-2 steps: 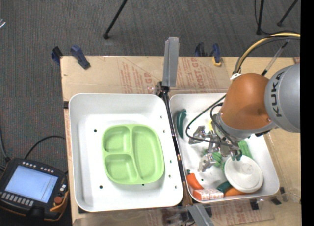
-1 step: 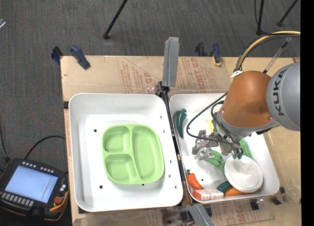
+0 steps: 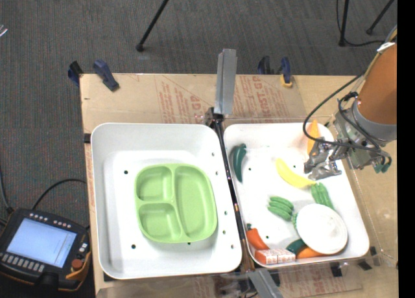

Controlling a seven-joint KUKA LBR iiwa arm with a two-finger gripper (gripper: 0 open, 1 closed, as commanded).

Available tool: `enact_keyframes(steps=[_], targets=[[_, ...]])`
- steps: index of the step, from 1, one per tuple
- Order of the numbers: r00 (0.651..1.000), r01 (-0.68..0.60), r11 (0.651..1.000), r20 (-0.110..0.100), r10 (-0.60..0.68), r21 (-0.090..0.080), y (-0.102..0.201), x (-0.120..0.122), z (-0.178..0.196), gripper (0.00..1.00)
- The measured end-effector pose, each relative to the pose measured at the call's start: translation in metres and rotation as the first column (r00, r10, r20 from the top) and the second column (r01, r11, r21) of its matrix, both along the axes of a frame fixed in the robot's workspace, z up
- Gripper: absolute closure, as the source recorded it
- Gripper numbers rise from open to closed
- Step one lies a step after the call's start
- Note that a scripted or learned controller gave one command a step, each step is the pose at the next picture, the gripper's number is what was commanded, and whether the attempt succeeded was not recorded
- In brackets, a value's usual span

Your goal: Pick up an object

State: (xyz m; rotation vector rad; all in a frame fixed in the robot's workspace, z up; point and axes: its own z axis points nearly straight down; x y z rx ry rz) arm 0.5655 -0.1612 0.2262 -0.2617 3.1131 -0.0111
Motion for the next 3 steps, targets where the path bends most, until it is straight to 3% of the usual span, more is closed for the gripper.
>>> enact_keyframes(steps=[1, 2, 3], targets=[[0.989, -0.15, 0.989, 0.001, 0.15, 0.003, -0.014, 0.072, -0.119, 1.0], [0.999, -0.053, 0.999, 0.001, 0.053, 0.003, -0.003, 0.082, 0.057, 1.0], [0.998, -0.062, 0.998, -0.017, 0.062, 0.009, 0.052, 0.08, 0.025, 1.0]])
